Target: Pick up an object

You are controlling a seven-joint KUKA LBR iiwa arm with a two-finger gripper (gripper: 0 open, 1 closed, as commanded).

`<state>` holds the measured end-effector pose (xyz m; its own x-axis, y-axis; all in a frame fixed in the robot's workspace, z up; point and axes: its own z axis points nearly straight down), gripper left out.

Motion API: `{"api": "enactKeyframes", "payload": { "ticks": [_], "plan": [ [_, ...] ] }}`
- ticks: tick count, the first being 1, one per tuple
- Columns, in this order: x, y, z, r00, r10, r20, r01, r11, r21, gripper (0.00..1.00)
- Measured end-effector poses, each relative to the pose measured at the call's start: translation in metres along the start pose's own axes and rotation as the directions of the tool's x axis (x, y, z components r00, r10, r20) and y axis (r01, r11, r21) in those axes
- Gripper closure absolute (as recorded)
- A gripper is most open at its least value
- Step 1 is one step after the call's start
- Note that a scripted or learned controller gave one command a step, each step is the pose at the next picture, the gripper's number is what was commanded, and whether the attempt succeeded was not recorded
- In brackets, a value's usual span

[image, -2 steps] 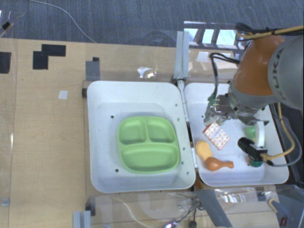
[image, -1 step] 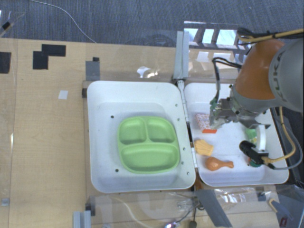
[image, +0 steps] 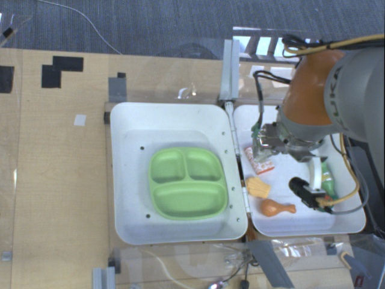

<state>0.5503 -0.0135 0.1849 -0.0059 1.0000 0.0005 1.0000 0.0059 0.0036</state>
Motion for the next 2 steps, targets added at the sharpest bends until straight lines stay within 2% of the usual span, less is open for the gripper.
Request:
{"api": "enactKeyframes", "payload": {
  "ticks": [1, 2],
  "plan": [
    [-0.068, -0.063, 0.040, 1.000, 0.004, 0.000, -0.004, 1.000, 0.003, 1.00],
    [-0.126, -0.063, -0.004, 1.000, 0.004, 0.002, -0.004, 1.000, -0.001, 1.00]
  ]
}}
